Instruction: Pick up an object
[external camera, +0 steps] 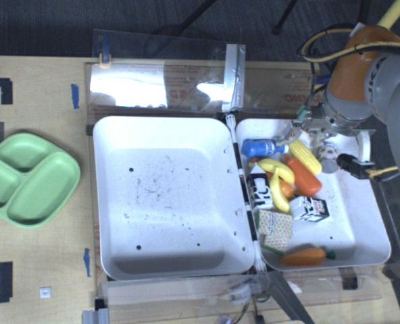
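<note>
The right bin [374, 243] holds a heap of items. A blue bottle [257, 147] lies at its back left, with a yellow corn cob [305, 156] beside it. A banana [280, 178] and an orange vegetable [307, 178] sit in the middle. Below them are a black-and-white card [259, 190], a small white carton [311, 208] and a tan speckled square [276, 227]. A carrot [303, 256] lies along the front wall. My gripper [313, 132] hangs over the bin's back edge, just above and right of the corn cob, with nothing seen in it.
The left bin [166, 194] sits beside the right one, sharing a centre wall. A green divided plate [28, 179] rests on the bench at far left. A clear plastic panel [159, 79] stands behind the bins. The arm's orange band [352, 73] and cables crowd the upper right.
</note>
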Action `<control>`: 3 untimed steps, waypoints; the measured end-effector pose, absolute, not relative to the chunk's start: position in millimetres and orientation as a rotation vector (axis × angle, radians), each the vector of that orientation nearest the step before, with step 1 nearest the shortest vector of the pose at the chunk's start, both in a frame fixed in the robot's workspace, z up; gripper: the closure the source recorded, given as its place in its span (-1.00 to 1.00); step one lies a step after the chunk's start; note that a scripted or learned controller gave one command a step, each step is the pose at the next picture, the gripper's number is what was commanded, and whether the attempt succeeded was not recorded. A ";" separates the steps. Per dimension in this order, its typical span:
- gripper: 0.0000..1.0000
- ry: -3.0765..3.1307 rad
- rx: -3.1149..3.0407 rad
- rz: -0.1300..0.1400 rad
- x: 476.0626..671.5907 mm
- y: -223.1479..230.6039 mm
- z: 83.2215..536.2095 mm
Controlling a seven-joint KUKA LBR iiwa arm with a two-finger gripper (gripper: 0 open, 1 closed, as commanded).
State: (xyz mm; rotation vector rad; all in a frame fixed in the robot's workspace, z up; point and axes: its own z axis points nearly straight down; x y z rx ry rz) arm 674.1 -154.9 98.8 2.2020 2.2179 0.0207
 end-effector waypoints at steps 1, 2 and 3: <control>1.00 2.219 2.195 0.038 678.1 -150.6 114.2; -1.00 2.219 2.195 0.037 678.0 -150.5 114.0; -1.00 2.304 2.115 0.009 569.5 -153.2 89.3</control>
